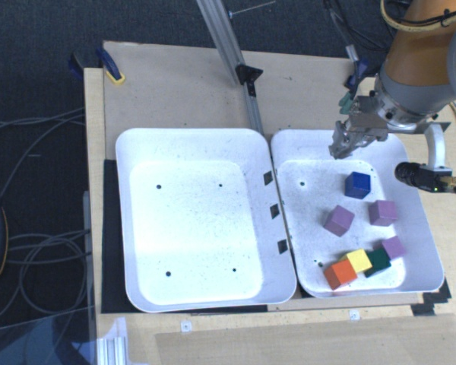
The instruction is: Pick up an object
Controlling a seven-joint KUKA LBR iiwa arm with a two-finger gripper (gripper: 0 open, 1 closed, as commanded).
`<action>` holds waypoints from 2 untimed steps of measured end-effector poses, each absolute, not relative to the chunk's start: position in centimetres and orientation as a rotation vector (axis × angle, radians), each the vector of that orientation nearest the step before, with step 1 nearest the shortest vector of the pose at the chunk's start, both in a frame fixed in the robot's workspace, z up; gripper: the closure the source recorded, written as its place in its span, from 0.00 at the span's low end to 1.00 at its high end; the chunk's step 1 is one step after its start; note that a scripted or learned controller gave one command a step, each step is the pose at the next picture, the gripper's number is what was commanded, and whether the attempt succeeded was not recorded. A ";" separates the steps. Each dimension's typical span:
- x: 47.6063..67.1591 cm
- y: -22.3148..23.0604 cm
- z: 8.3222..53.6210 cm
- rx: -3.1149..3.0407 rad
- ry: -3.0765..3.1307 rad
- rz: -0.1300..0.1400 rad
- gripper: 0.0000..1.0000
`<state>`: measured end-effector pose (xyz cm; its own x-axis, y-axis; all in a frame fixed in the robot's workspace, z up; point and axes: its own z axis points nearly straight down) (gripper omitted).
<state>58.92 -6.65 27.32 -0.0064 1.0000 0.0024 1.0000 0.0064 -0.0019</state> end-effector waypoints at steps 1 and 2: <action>60.2 -1.5 27.7 -2.215 -2.229 -0.004 1.00; 61.4 3.9 27.7 -2.215 -2.229 -0.004 1.00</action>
<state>61.42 3.89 27.66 -0.0062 1.0000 0.0011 1.0000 0.0062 0.0023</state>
